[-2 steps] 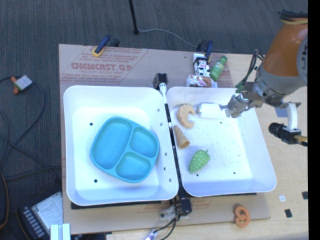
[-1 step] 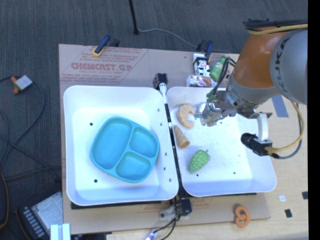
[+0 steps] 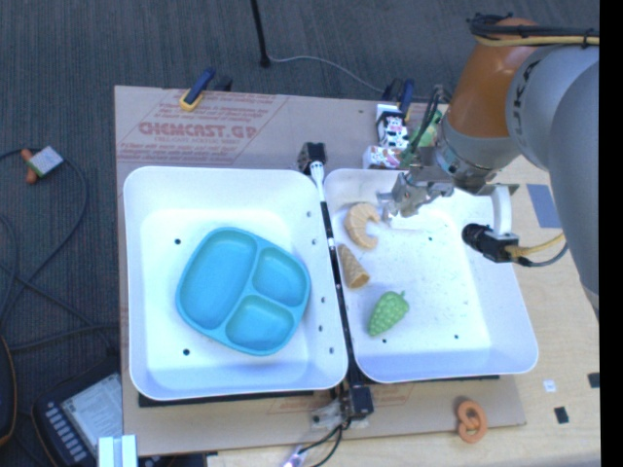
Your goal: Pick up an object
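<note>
The right bin [image 3: 487, 343] holds three things: a tan croissant-shaped piece [image 3: 361, 226] near its back left, a tan cone [image 3: 352, 266] along its left wall, and a green strawberry-shaped toy [image 3: 387, 312] toward the front. My gripper [image 3: 397, 205] hangs over the back of this bin, just right of the croissant piece and apart from it. Nothing shows between its fingers.
The left bin [image 3: 156, 358] carries a blue three-compartment plate [image 3: 245, 289]. An orange ring [image 3: 471, 419] lies on the cardboard in front of the right bin. A blue and yellow clip [image 3: 198, 88] sits at the board's back left. The arm fills the back right.
</note>
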